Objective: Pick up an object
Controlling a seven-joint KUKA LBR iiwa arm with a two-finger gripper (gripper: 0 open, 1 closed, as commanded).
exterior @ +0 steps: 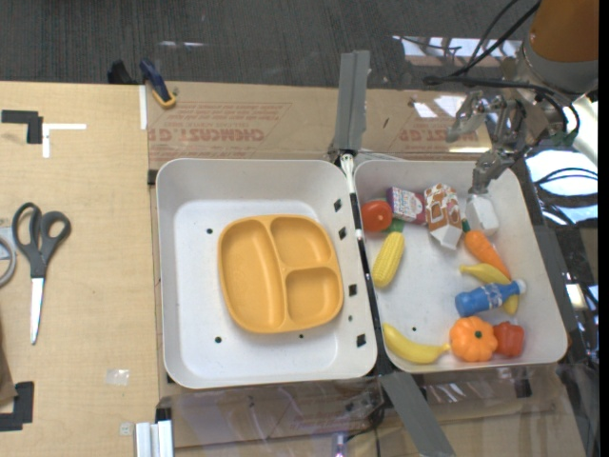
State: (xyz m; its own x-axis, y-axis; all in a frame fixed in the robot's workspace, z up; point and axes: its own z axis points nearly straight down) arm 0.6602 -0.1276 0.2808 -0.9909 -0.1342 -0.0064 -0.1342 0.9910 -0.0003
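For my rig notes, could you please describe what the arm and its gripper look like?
The arm shows an orange band at the top right, with black cables looping beside it. Below it, the gripper is grey bare metal, slim and angular.

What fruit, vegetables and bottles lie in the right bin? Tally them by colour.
Yellow: 3, plastic corn cob, large banana, small banana
Orange: 2, plastic carrot, pumpkin
Red: 2, plastic tomato, pepper
Blue: 1, plastic bottle
Total: 8

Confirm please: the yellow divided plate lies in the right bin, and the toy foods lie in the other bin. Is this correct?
Not quite. In the camera view the yellow divided plate lies in the left bin, and the toy foods, such as the corn, lie in the right bin.
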